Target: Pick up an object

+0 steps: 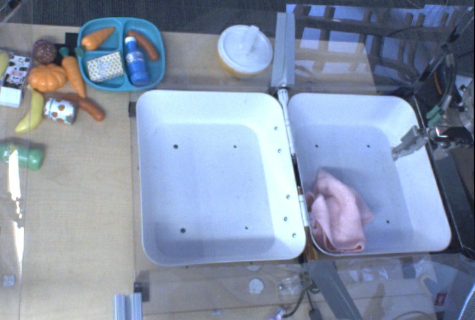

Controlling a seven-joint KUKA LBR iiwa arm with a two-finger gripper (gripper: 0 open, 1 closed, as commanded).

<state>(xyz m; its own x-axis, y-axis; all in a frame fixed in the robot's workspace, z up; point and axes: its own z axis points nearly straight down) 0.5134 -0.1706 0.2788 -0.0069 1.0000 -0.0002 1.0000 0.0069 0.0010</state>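
A crumpled pink cloth (338,220) lies in the right bin (356,125), against its front left corner. The left bin (208,118) stands beside it. My gripper (410,142) hangs at the right rim of the right bin, well right of and behind the cloth, with nothing seen in it. It is small and partly hidden by the gear at the view's right side.
A teal divided plate (152,33) with toy food sits behind the left bin. A white lidded tub (245,49) stands at the back centre. Toy vegetables, a banana (30,114), a small can (59,110) and a green object (26,156) lie on the bench at left.
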